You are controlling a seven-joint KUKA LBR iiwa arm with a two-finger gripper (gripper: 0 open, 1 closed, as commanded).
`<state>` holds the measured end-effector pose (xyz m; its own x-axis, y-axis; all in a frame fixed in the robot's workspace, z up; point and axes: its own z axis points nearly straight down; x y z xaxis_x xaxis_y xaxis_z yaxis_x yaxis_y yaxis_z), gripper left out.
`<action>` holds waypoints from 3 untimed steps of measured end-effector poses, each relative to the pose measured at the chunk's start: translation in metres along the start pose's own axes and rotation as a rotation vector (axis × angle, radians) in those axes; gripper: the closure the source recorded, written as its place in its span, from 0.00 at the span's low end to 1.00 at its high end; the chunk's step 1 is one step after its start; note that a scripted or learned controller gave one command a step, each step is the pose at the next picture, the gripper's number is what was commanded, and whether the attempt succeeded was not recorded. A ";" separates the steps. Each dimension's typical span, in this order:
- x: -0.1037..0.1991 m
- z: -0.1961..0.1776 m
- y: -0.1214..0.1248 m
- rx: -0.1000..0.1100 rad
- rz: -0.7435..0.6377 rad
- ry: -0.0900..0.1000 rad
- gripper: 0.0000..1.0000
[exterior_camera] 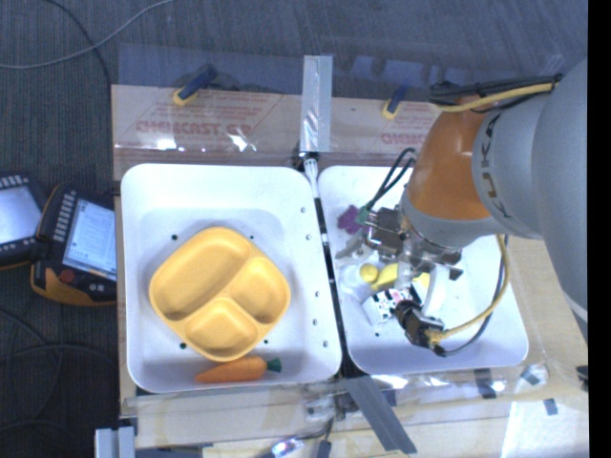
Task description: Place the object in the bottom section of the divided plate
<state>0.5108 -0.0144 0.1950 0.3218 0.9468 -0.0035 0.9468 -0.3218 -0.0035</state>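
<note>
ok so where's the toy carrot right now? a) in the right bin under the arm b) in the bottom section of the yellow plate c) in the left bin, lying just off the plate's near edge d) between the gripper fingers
c: the carrot lies on the floor of the left bin, beside the lower edge of the divided plate and outside its sections, while the gripper is over the right bin.

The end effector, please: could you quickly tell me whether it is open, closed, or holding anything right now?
End effector: low over the right bin, among small objects there including a yellow object; open or closed cannot be told, nor whether it holds anything.
</note>
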 end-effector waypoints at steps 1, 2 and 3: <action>-0.082 -0.080 0.028 -0.003 -0.335 0.000 0.00; -0.040 -0.067 -0.015 -0.001 -0.113 0.002 0.00; -0.104 -0.190 0.065 -0.006 -0.459 -0.002 0.00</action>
<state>0.5392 -0.1334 0.3854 -0.1311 0.9914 -0.0047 0.9914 0.1311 0.0004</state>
